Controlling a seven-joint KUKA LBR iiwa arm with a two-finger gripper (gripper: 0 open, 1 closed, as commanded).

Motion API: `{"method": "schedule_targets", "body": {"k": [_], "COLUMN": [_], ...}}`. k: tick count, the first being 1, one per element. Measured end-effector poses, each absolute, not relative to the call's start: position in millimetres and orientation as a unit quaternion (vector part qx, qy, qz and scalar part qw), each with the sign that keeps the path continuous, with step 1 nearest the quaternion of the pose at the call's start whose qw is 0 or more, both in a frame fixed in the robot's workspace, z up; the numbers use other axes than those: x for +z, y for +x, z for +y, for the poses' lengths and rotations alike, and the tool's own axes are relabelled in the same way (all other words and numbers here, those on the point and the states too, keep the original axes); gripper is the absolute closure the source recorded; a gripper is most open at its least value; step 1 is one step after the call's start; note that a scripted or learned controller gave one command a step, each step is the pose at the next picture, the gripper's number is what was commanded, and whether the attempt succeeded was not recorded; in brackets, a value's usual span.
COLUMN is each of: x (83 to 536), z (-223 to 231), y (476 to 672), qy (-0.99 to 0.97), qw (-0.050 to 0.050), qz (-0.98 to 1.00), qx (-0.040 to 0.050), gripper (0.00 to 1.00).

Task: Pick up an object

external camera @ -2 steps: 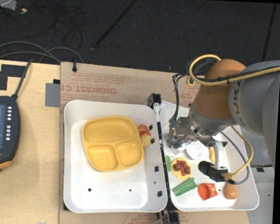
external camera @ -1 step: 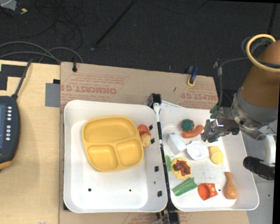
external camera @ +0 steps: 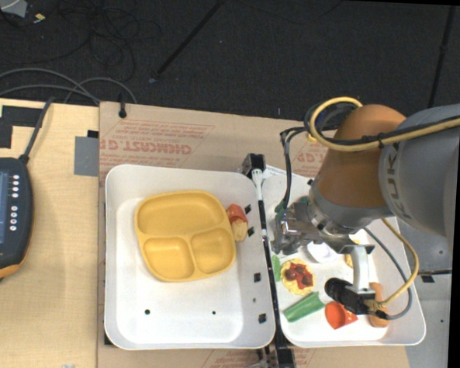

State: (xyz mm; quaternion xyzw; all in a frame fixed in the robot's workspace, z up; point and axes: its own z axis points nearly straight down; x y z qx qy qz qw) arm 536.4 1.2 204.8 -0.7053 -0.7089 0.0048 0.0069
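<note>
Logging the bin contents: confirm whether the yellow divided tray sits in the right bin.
No, the yellow divided tray lies in the left bin, while the arm works over the right bin.

A yellow divided plate (external camera: 185,235) lies in the left bin (external camera: 122,289); the arm (external camera: 371,165) hangs over the right bin's (external camera: 412,326) toys.

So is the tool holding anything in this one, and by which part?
Cannot be told: the tool is down in the right bin, hidden under the wrist, above the pizza toy.
</note>
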Motion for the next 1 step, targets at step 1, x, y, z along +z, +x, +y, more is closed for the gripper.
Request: {"method": "schedule_targets", "body": {"k": [1], "x": [383.0], "z": [-4.5], "y": [535.5], "qy": [-0.706], "qw": [-0.004], "qz": [-0.708], "qx": [-0.0038], "gripper": [1.0]}}
